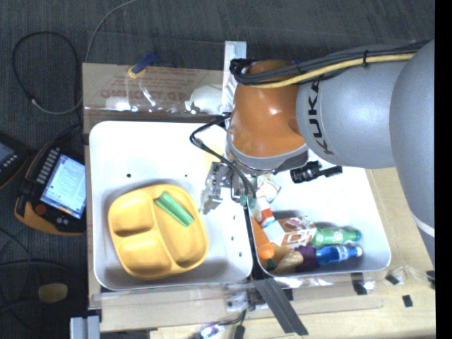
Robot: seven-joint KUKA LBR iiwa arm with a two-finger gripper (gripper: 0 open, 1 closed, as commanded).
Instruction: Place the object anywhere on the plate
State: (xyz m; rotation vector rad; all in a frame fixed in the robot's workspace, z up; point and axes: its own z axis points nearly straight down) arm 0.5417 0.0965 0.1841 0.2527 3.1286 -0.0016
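Already a green object lies in the yellow plate, far right compartment. Just right, the gripper hangs with fingers seemingly parted, holding nothing; best lift straight clear without nudging the plate.

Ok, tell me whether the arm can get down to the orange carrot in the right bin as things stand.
Probably yes. The carrot lies at the left edge of the right bin, just below the gripper, with nothing on top of it. The bottles and other toys crowd its right side, so a clean grasp may be tight.
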